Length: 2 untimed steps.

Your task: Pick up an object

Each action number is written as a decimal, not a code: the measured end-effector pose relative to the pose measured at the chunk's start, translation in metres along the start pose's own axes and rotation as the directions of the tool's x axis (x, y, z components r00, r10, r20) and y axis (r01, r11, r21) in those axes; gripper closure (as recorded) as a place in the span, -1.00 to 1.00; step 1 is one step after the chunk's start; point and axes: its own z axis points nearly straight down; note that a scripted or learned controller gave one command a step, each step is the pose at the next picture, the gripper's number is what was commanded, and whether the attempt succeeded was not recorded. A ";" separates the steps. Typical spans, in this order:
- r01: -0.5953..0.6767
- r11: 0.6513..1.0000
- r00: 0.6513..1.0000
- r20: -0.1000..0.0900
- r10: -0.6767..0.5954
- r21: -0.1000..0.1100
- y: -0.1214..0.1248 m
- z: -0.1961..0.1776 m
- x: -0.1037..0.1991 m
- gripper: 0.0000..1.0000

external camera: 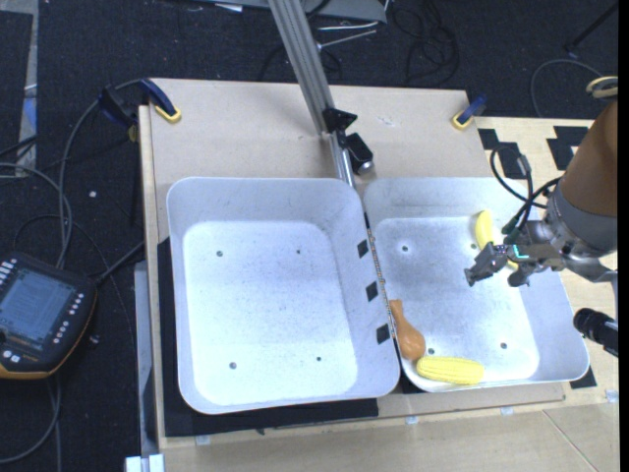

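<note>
The spoon [405,334] lies well to the left of the fingers and below them, against the bin [550,362] wall, with the corn [451,369] just beside it. The banana [483,228] sits just above the fingers. The gripper [499,265] hangs spread and empty. The banana looks light, smooth and probably stiff plastic; gripping across its middle seems safest.

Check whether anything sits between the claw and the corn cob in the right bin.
Nothing visible does. The claw hangs above bare floor of the right bin, and the corn cob lies against the near wall; the wooden spoon is left of that path.
</note>
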 end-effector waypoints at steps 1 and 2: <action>0.000 1.000 1.000 0.000 0.000 0.000 0.000 0.000 0.000 -1.00; 0.000 1.000 1.000 -0.001 0.000 0.006 0.000 0.061 -0.005 -1.00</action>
